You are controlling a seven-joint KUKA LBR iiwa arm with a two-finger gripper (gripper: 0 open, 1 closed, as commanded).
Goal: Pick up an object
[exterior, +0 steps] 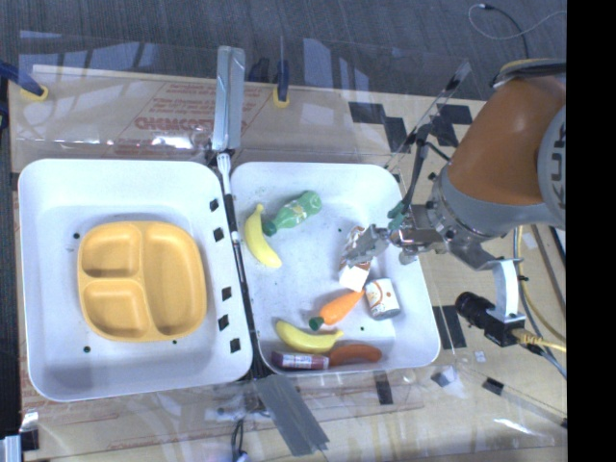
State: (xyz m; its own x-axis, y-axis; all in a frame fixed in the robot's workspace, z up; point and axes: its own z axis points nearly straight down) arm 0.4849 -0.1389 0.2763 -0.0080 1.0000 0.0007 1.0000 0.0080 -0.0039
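Red print runs across the clear sheet [168,114] behind my left bin, but it's reversed and too faint to read. The small can [382,298] wears a label, too small to read.

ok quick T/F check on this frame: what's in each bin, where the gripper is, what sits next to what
1. The yellow divided plate lies in the left bin. True.
2. The green bottle lies in the left bin. False: it is in the right bin, beside a banana.
3. The right bin has two bananas. True: the second banana lies near the front edge.
4. The gripper hovers over the plate. False: it is over the right bin, by the small white item.
5. The carrot rests on the plate. False: it lies in the right bin beside the can.
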